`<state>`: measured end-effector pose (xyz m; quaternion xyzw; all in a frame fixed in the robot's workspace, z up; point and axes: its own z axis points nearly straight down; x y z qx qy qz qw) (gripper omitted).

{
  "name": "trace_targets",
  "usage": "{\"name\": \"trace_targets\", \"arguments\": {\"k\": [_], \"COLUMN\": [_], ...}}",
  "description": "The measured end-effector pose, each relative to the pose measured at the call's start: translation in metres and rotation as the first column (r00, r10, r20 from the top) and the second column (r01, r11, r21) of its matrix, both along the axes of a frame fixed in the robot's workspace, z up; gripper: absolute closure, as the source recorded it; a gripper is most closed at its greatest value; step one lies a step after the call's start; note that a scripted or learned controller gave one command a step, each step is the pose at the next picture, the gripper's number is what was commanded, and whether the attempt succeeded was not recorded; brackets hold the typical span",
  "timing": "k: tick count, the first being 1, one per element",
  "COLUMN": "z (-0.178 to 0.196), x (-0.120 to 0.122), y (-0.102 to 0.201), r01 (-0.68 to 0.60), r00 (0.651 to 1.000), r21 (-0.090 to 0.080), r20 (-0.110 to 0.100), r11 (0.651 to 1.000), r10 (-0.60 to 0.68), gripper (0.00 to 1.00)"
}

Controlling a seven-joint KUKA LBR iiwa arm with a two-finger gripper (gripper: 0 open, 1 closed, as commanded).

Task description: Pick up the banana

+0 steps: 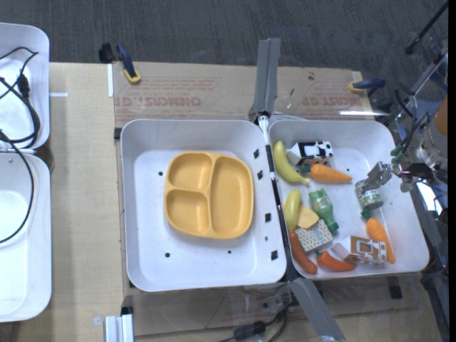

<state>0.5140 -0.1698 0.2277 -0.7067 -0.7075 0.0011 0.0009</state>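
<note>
The curved yellow plastic banana (287, 164) lies in the right-hand shallow white bin (399, 251), at its far left corner, close against the wall shared with the left bin (139, 212). Its long axis runs from far-left to near-right, one tip toward the bin's far corner and the other toward the middle. Just right of it sits a small black-and-white toy cow (314, 149), and an orange plastic carrot (331, 174) lies crosswise at its near tip, touching or almost touching it. Nearer along the same wall are a yellow pear-shaped fruit (292, 206), a green bottle-like toy (324, 209), a small patterned box (314, 236) and red-orange sausage shapes (303, 254). The robot's grey hand (372, 187) hangs over the right side of the same bin, well apart from the banana, with the carrot between them; whether its fingers are open or closed cannot be told. A second carrot (378, 236) lies near it. The left bin holds a yellow three-compartment plate (210, 194). Both bins rest on the desk (78, 191).
</note>
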Motion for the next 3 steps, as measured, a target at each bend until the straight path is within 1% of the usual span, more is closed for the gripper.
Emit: {"name": "trace_targets", "arguments": {"k": [1, 2, 3], "z": [-0.135, -0.137, -0.136], "x": [0.008, 0.069, -0.007], "y": [0.058, 0.062, 0.005], "r01": [-0.370, -0.215, -0.312], "r00": [0.929, 0.977, 0.950], "r21": [-0.002, 0.000, 0.000], "r20": [0.006, 0.001, 0.001], "r11": [0.929, 0.977, 0.950], "r10": [0.370, 0.215, 0.312], "gripper": [0.00, 0.00, 0.00]}}
